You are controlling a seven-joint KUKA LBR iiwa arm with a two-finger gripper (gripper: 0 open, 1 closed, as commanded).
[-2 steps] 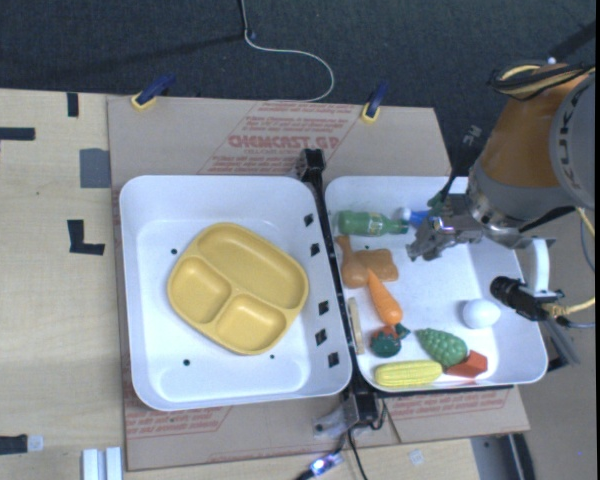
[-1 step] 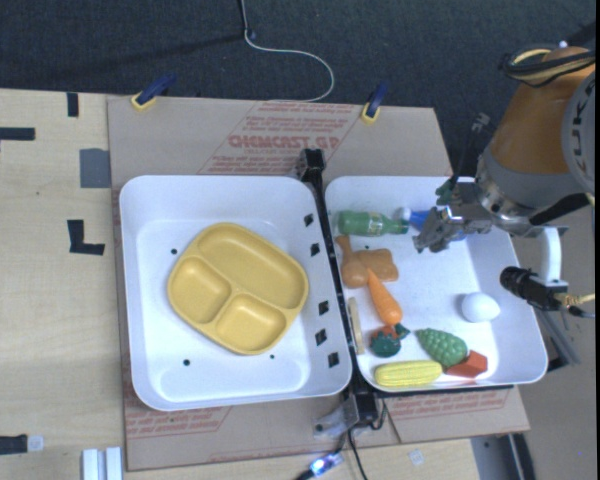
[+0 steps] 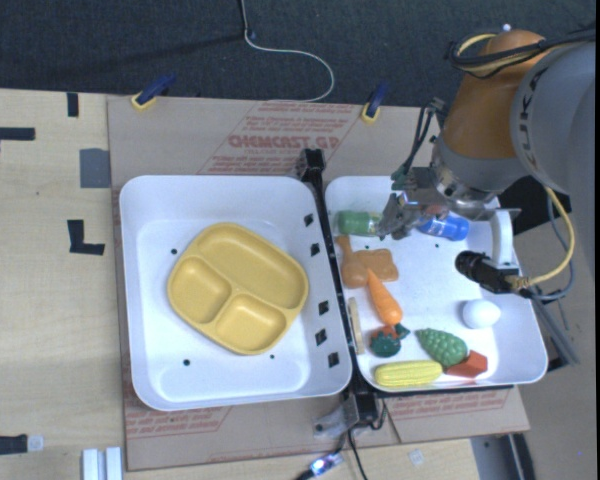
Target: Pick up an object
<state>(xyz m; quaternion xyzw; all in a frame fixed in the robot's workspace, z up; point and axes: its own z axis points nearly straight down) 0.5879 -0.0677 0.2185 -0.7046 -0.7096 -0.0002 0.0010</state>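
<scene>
Overhead, the grey arm (image 3: 540, 98) with its orange band reaches in from the right and sets its pincer (image 3: 398, 218) low over the upper part of the right bin (image 3: 525, 353). The fingers are dark and bunched against the bin floor, and I cannot tell whether they are spread or closed, nor whether anything sits between them. Just left of the pincer lies a green bottle-like item (image 3: 355, 222), close enough that it may be touching the fingertips. Just right of it, partly under the wrist, is a blue item (image 3: 448, 229).

Below these, a tan toast-shaped piece (image 3: 368, 266) rests near the bin's left wall, with a toy carrot (image 3: 384, 301) slanting down from it toward a small dark green piece (image 3: 386, 345). Along the lower edge lie a yellow corn cob (image 3: 408, 373), a bumpy green vegetable (image 3: 441, 345) and a red piece (image 3: 468, 366), all near one another. A white egg (image 3: 480, 314) sits apart near the right wall.

The left bin (image 3: 150, 268) holds a yellow divided plate (image 3: 238, 286), tilted askew. Both bins stand on cardboard on the bench (image 3: 40, 298).
</scene>
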